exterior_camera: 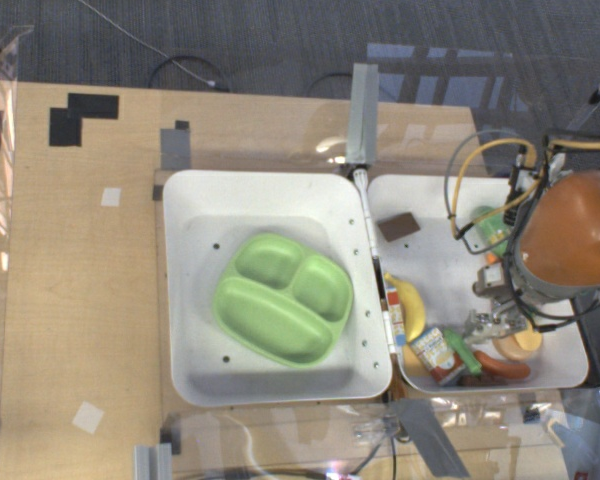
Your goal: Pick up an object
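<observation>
Pale wooden bench (80,298); glossy lobed green tray (283,298); curved banana (411,306).

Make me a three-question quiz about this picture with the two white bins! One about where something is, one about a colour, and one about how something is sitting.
1. Where is the banana?
A. In the left bin
B. In the right bin, by the divider
C. On the wooden bench

2. What colour is the divided plate?
A. Green
B. Red
C. Blue

3. How does the divided plate sit?
A. Standing on its edge
B. Flipped upside down
C. Flat, hollows facing up

Answers:
1. B: the banana lies along the right bin's left wall.
2. A: the plate is light green all over.
3. C: its three hollows show from above in the left bin.

The arm's tool is low over the right bin's food pile.
</observation>
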{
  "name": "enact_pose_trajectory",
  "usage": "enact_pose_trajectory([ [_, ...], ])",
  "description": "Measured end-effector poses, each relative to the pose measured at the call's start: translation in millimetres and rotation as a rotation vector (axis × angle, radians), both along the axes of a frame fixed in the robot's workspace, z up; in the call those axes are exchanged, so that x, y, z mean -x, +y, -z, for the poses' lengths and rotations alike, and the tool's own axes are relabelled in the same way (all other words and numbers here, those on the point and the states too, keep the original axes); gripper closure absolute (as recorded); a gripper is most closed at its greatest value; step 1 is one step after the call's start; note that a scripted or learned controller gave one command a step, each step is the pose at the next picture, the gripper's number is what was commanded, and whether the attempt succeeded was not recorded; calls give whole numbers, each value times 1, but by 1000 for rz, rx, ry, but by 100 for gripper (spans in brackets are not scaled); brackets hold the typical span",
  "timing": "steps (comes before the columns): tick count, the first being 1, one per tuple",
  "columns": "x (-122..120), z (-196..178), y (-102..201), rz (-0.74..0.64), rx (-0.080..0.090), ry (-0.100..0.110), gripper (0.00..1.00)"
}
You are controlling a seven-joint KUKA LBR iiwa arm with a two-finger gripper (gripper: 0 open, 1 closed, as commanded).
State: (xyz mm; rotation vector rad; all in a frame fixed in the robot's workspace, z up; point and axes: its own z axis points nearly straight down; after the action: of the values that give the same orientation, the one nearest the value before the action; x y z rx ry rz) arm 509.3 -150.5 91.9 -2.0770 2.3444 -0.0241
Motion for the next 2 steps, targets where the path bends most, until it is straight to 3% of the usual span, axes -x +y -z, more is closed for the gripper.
enact_pose_trajectory([
  [1, 0, -86, -43, -370, 1, 10, 100],
  [2, -57, -34, 17, -265, -9, 15, 100],
])
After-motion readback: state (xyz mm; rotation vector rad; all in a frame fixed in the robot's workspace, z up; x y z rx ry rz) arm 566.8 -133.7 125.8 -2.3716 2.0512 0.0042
